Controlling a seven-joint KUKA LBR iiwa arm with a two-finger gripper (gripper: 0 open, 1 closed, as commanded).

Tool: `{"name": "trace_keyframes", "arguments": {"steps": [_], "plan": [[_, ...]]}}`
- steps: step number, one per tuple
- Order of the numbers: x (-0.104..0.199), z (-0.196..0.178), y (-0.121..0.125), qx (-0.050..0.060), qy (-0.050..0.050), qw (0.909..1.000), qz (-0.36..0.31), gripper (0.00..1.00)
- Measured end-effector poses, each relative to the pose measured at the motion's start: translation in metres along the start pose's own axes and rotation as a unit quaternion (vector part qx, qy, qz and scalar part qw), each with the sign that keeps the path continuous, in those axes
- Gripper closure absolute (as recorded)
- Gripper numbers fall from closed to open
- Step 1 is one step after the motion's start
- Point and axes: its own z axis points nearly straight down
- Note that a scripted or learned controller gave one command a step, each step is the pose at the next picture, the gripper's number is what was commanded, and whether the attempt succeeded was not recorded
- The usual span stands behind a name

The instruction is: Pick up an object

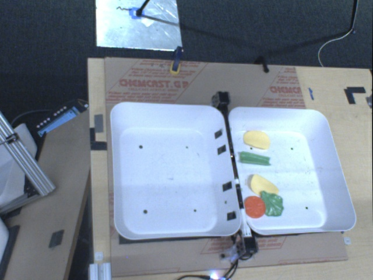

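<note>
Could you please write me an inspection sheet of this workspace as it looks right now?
Surface: bench under brown printed sheeting, bearing a left bin and a right bin side by side.
Job's things: all in the right bin, near its left wall: yellow piece, green stick, second yellow piece, red round piece touching a green leafy piece.
Clutter: yellow clip at the bench's far edge.
Grippers: nothing seen.
Cables: white cable on the dark floor, top right; wires at the near edge.
Surroundings: silver sheet on the floor; metal rail at left.
</note>
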Motion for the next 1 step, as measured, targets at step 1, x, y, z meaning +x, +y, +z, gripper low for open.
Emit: {"name": "trace_keyframes", "arguments": {"steps": [1], "plan": [[0.0017,-0.0881,0.043,0.003,0.002,1.0,-0.001,1.0]]}}
